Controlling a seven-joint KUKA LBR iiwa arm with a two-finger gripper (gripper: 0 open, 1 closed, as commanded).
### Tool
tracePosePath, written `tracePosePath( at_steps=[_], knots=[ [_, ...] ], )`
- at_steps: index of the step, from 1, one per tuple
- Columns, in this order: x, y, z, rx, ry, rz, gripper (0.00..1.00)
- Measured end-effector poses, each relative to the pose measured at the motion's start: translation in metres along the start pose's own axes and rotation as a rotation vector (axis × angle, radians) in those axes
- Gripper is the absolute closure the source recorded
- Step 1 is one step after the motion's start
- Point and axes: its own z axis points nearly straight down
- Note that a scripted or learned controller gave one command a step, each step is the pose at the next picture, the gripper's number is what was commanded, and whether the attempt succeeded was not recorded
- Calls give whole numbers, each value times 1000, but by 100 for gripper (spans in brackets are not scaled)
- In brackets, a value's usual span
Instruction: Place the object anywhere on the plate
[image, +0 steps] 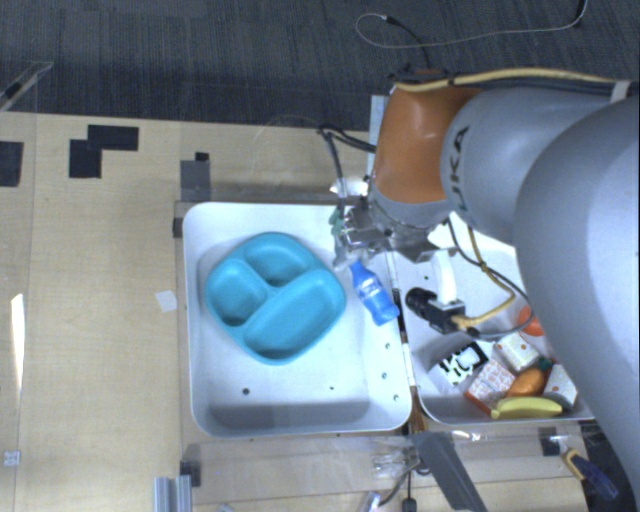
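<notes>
A blue divided plate (275, 295) lies tilted in the left white bin (220, 400). My gripper (354, 250) hangs over that bin's right side, just right of the plate's rim. It is shut on the capped top of a small blue bottle (376, 299). The bottle slants down and to the right from the fingers, above the bin's right wall. The bottle sits beside the plate, apart from it.
The right bin (430, 405) holds several items near its front: a banana (526, 407), an orange piece (529, 381), a white box (516, 350), a red-and-white packet (488, 382) and a black-and-white item (458, 364). The big grey arm covers the right bin's far side.
</notes>
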Motion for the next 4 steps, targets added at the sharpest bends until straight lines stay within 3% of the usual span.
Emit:
tracePosePath(
  at_steps=[1,2,3,4],
  knots=[
    [0,0,0,0,0,1,0],
    [0,1,-7,2,0,0,100],
    [68,-25,-50,0,0,-135,100],
    [77,-23,-87,1,-1,264,100]
  ],
)
